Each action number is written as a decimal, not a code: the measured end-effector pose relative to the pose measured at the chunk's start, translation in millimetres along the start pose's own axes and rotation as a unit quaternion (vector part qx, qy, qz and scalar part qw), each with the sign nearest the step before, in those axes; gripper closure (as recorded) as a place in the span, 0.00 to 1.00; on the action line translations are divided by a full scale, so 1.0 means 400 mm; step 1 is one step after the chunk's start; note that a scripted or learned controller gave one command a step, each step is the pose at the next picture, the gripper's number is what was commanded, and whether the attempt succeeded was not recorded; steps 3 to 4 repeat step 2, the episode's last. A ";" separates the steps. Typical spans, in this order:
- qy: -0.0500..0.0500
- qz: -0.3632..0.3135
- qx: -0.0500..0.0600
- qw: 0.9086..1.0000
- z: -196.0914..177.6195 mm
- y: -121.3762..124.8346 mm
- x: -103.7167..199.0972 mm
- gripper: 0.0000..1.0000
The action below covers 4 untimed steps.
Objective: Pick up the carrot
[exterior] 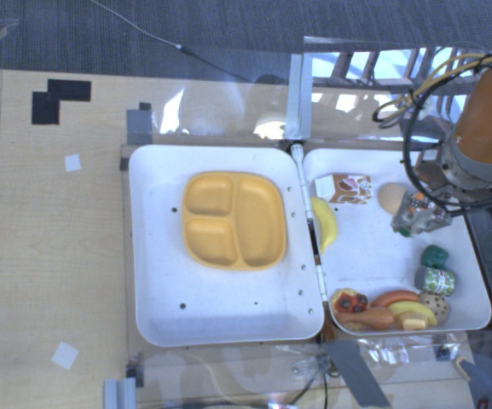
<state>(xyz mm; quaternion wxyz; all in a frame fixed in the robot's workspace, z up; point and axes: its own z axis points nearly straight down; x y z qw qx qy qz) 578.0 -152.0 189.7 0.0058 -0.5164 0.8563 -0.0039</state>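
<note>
Toy food crowds the near edge of the right bin (373,262): a pizza slice (349,300), the carrot (367,319) lying flat just beside it, a sausage (396,297) and a yellow piece (413,314) touching along the carrot's right end. A dotted block (434,306), a small can (438,280) and a dark green piece (434,256) sit toward the right wall. A banana (324,222) rests against the divider, with a printed packet (349,187) and a pale round thing (390,198) at the far side.

The gripper (416,216) hangs over the far right part of this bin, well apart from the carrot; whether it is released or clenched I cannot tell, and nothing is seen in it. The arm (489,126) enters from the right, cables looped above it.

The main risk, as I judge it, is the crowding: the carrot is wedged in the near corner among the pizza slice, sausage and bin wall, so a descent could catch a neighbour, grasp the wrong piece, or strike the rim. The carrot's smooth taper may also slip.

The left bin (156,313) holds a yellow divided plate (233,220). Both bins sit on a pale wooden bench (49,254) with black markers (58,99); grey carpet (228,7) lies beyond, and a clear glossy panel stands behind the bins.
</note>
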 end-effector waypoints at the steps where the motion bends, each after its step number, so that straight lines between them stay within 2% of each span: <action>1: 0.000 -0.125 -0.004 0.992 -0.008 0.075 -0.096 1.00; 2: -0.002 -0.289 -0.003 0.957 -0.042 0.066 -0.169 1.00; 4: -0.002 -0.289 -0.003 0.957 -0.042 0.066 -0.169 1.00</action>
